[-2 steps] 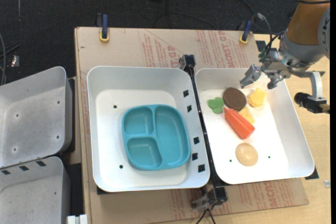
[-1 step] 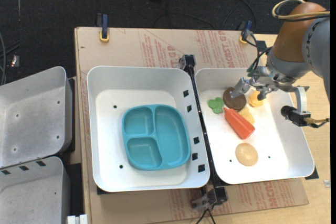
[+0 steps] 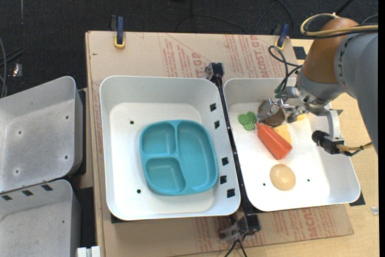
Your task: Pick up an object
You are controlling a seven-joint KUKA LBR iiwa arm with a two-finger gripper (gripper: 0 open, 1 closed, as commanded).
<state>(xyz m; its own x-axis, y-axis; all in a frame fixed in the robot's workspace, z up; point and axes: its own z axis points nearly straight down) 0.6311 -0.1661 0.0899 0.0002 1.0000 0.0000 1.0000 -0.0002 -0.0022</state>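
My gripper (image 3: 272, 110) is low in the back half of the right bin (image 3: 337, 180), reaching in from the right. It hangs over a brown object (image 3: 274, 118) and looks to be touching it. Just left of it lies a green piece (image 3: 246, 120). An orange carrot-shaped object (image 3: 275, 141) lies slanted right below the gripper, with a yellow piece (image 3: 287, 133) against its right side. A tan round object (image 3: 282, 177) sits nearer the bin's front.
The left bin (image 3: 120, 129) holds a blue divided plate (image 3: 178, 156). A black divider (image 3: 225, 129) runs between the bins. The arm's grey body and orange band (image 3: 328, 57) hang over the right bin's back right corner, with a black cable fitting (image 3: 325, 141) beside it.
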